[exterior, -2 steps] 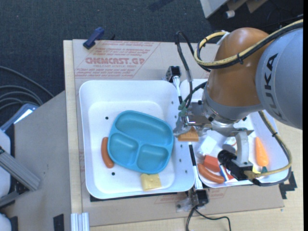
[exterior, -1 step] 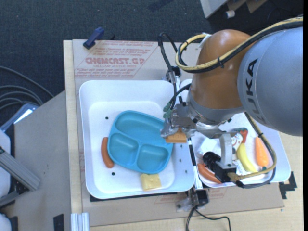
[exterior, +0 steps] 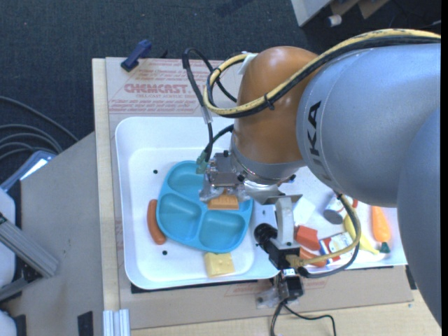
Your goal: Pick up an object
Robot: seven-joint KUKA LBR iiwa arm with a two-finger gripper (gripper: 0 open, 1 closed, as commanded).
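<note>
- The gripper (exterior: 222, 180) hangs low over the right rim of the blue divided plate (exterior: 199, 215) in the left bin (exterior: 133, 187).
- An orange block (exterior: 223, 203) sits just beneath it; whether the fingers are apart or together I cannot tell, since the wrist hides them.
- The block looks small, light and rigid, probably toy food; take it across its short sides.
- A hot dog (exterior: 155, 222) and a cheese wedge (exterior: 219, 263) lie beside the plate.

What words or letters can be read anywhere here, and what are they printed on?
"CHEMCAST": red print on the brown paper-faced sheet behind the left bin.
Smaller red lines under it: too blurred to read.
"K" and part of a further letter: dark lettering on the grey arm.
Print on the small packet in the right bin: too small to read.
</note>
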